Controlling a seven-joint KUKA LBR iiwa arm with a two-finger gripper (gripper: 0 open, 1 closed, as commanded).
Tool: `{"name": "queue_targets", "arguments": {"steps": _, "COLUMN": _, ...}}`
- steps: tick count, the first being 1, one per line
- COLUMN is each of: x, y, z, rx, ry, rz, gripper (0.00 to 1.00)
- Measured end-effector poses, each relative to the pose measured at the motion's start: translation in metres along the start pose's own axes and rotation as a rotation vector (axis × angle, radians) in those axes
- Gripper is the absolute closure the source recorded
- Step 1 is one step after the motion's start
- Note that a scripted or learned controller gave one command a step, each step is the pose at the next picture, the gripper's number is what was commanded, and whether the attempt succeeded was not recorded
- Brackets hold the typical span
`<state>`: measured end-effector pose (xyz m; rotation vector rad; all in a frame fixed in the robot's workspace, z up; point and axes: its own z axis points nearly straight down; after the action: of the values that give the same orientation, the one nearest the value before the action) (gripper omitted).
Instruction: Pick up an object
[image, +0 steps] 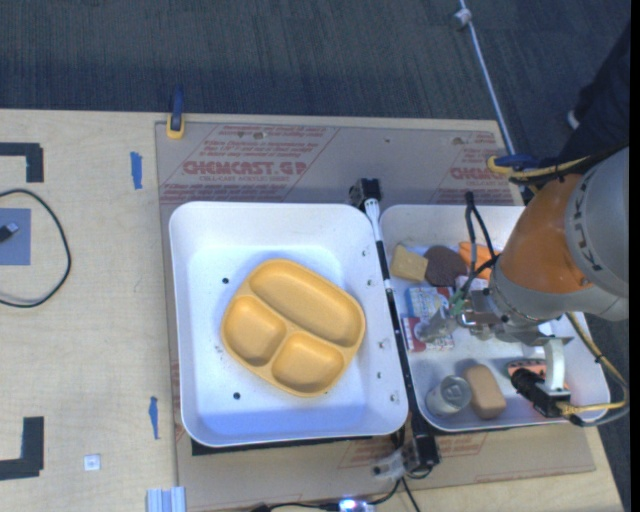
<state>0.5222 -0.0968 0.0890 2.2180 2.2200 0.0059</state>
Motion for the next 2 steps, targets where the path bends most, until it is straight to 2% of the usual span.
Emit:
{"name": "queue_targets", "arguments": {"steps": 1, "x": 0.003, "y": 0.082, "z": 0.000, "rx": -0.007, "ry": -0.004, "rz": 0.001, "gripper": 0.00}}
{"name": "queue_targets", "arguments": {"steps": 2, "x": 0.005, "y": 0.084, "z": -0.012, "rx": -0.012, "ry": -0.002, "rz": -0.002, "gripper": 1.00}}
